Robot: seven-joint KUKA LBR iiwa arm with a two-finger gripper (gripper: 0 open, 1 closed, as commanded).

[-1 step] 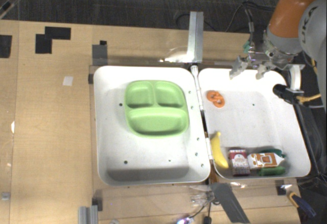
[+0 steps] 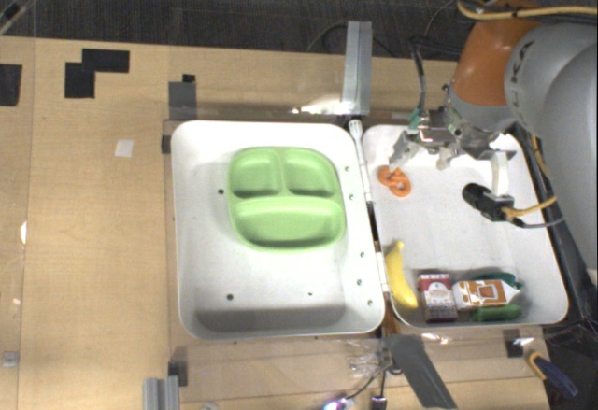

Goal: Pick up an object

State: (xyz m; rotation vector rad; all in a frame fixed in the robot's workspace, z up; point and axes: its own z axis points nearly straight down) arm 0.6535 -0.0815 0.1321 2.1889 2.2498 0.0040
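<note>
Small printed food boxes (image 2: 467, 296) and yellow banana (image 2: 400, 275) lay well below jaws (image 2: 425, 145). Jaws' state: cannot tell. Small orange ring-shaped object (image 2: 396, 181) sat just below-left. Approach step; next needs descent over it.

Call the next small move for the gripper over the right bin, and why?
Probably shift the gripper toward the camera view's left and down over the small orange object. That object lies alone on the right bin floor, just below-left of the gripper, with nothing between its fingers. The banana and snack packs sit further off at the near wall.
</note>
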